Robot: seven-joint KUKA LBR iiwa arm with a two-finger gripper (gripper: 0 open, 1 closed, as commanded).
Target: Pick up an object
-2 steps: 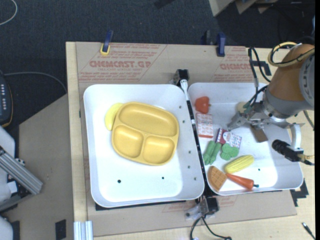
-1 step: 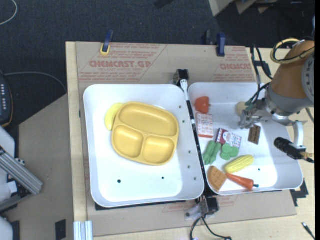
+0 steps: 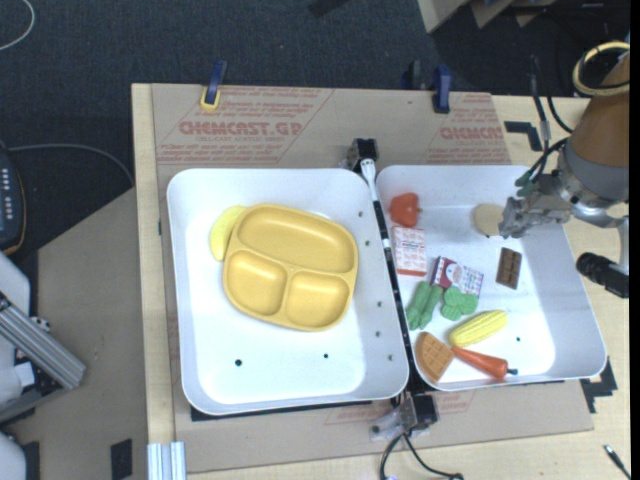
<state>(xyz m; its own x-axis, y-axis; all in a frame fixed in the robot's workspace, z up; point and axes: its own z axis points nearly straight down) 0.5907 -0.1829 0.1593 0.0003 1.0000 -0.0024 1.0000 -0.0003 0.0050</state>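
Beneath the gripper, at the far side of the right bin, you have a pale beige rounded piece lying just beside the tool's tip, and it looks like the likeliest target; whether the tool touches it you cannot tell from this angle. You cannot tell how the tool is set either, since its tip is too small and blurred to read, and nothing shows in its hold. Just past that piece sit a small brown chocolate bar and, near the bin's left wall, a red toy pepper above a white-and-red packet. Nearer the front edge you see green toy vegetables, a corn cob, a carrot and a waffle-like wedge. Over in the left bin a yellow divided plate lies well apart from all this. By the look of it the pick is not yet done: every item rests on a bin floor, so the grasp and the lift remain.
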